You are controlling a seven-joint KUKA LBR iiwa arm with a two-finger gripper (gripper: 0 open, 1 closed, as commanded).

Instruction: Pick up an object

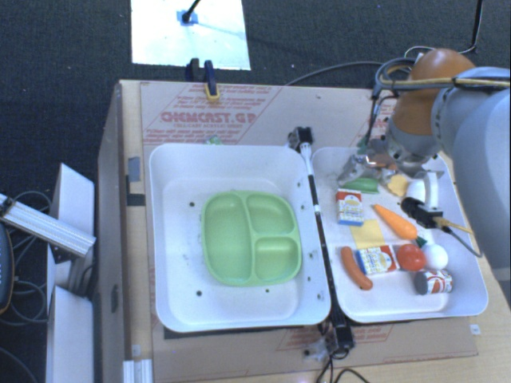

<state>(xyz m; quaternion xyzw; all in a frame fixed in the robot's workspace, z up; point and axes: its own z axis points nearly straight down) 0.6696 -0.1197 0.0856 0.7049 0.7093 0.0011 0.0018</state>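
The gripper point(361, 166) hangs at the right bin's point(471, 294) far-left corner; whether its fingers are spread cannot be told. The green pea pod point(363, 185) lies just at its 6 o'clock, long axis running 3-to-9.

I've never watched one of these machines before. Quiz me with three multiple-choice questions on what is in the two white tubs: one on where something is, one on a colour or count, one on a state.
1. Where is the green divided plate?
A. left bin
B. right bin
C. on the floor

2. What colour is the carrot?
A. blue
B. orange
C. white

3. Where does the gripper stand?
A. over the left bin
B. off the bench
C. at the far end of the right bin

Answers: 1 A, the plate lies alone in the left bin. 2 B, it is plainly orange. 3 C, it sits low beside the green toy there.
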